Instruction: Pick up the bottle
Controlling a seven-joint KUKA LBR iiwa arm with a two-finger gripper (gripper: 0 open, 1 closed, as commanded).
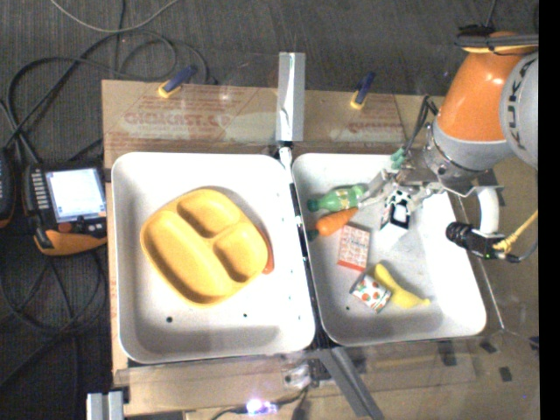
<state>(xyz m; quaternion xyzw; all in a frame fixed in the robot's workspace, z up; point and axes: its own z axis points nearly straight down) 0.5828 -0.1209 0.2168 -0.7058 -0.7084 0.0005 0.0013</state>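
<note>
Green plastic, the bottle (pixel 337 198) lies on its side just left of the gripper (pixel 395 201), whose jaw state I cannot tell; it looks light, stiff and slippery, best pinched across its middle.

Right bin: orange carrot (pixel 336 222) touching green plastic bottle (pixel 337 199) on near side; far-left corner open.

The floor (pixel 105 24) is dark grey carpet. Black and white cables (pixel 96 46) curl across it at eleven o'clock. A small screen (pixel 74 192) with an orange base sits at nine o'clock. The brown counter (pixel 201 121) has blue and yellow clamps (pixel 178 80) along its far edge.
</note>
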